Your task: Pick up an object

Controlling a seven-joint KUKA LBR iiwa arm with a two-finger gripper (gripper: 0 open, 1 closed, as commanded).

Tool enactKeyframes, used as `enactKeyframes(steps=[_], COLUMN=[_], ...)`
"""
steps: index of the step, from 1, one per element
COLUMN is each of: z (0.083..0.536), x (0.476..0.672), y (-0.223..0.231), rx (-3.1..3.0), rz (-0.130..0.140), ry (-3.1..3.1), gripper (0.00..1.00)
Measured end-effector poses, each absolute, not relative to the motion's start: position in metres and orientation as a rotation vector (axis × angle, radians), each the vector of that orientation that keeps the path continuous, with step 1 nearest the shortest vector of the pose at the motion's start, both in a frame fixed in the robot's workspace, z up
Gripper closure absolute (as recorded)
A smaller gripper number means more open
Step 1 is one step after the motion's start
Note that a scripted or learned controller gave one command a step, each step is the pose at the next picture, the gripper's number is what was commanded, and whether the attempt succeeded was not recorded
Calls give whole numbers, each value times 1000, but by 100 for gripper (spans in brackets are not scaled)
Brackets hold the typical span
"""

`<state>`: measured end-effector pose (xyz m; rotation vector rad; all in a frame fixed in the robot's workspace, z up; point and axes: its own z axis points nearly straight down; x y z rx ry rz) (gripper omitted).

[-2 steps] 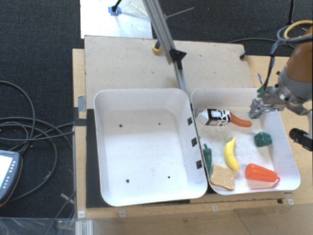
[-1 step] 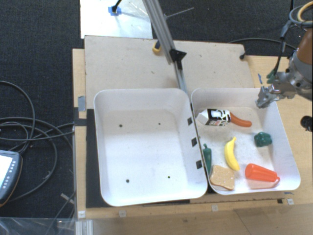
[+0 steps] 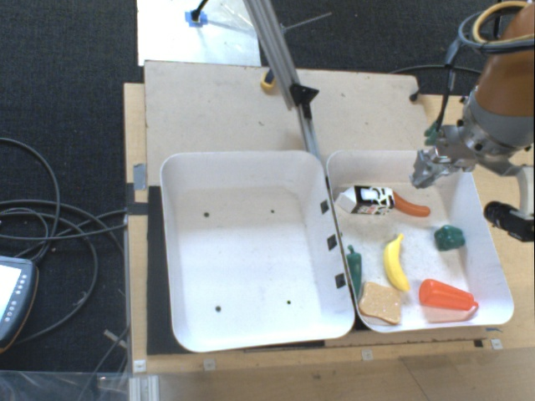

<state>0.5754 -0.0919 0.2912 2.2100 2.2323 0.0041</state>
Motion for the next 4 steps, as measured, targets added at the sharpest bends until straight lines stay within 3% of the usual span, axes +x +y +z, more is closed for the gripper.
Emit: enactKeyframes(steps=[4], z=[230], x=[541], y=[94], rx=[2212], rz=[1], ry=[2234], gripper=[100])
